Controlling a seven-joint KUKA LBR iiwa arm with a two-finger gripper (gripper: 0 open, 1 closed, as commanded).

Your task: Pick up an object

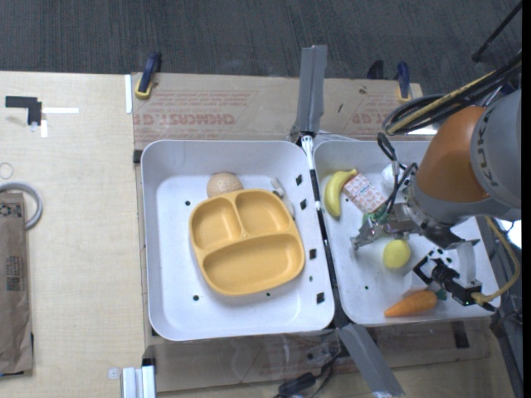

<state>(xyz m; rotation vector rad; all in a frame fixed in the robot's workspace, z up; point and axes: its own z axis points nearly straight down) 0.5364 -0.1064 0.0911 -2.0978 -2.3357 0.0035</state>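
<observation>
**Robot arm reaches into right bin beside a lemon**

Seen from above, a brown paper bag (14, 280) lies at the far left edge of the bench (75, 222), well away from the gripper, with a small black marker (25, 106) farther back on the wood. A blue clamp (149, 74) pins a cardboard sheet (220, 106) behind the bins. The left bin (166, 305) holds a yellow three-compartment plate (246, 240), set well to the gripper's left across the divider; a tan, rounded object (223, 183) touches the plate's far rim. In the right bin (353, 301), a banana (335, 191) lies near the divider, to the left of the gripper and farther back, just beside a white packet with a red pattern (365, 193). The gripper (375, 234) is low over the bin floor, its metal parts pointing left; whether its fingers are apart or together cannot be told from this angle, and nothing is seen between them. A lemon (397, 254) sits just to the gripper's right and slightly nearer the camera, close under the wrist. An orange carrot (411, 303) lies near the bin's front rim, apart from the gripper on its near right. The grey arm with its orange band (455, 160) comes in from the right, trailing black cables (448, 102).
</observation>
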